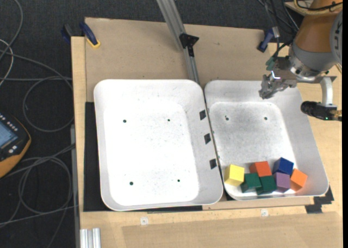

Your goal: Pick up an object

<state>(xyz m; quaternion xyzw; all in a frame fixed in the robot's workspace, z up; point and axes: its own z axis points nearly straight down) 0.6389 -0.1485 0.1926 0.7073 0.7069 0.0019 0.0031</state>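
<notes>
The desk (136, 45) is a light wooden board resting on dark carpet (38, 2). A grey metal strut (173, 21) runs from 12 o'clock down to the seam between the two bins, ending at a black bracket (188, 40). Blue clamps grip the desk's far edge: one at 10 o'clock (89, 35), one at 1 o'clock (266, 40). Black cables (32, 84) loop across the carpet at 9 o'clock. An orange-edged handheld unit (10, 142) lies at 8 o'clock. Three black clips (206, 138) sit along the seam between the bins.
</notes>
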